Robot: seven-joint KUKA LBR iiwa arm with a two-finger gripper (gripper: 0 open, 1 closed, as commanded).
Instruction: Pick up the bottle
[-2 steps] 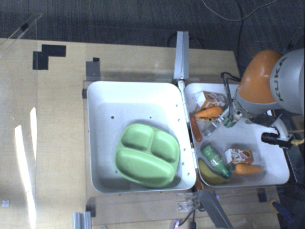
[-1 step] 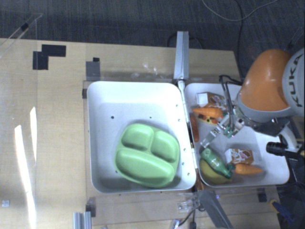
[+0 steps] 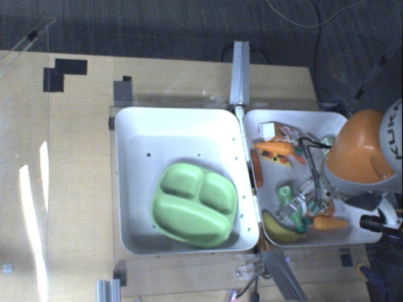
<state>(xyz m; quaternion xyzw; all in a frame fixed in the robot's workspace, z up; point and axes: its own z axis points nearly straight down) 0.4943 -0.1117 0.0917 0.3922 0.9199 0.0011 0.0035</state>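
1 fixed camera looks down at a slant on both white bins [image 3: 126, 168] from above.

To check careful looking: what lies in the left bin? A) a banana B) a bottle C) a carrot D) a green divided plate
D: the green divided plate sits alone in the left bin, while the banana lies in the right bin.
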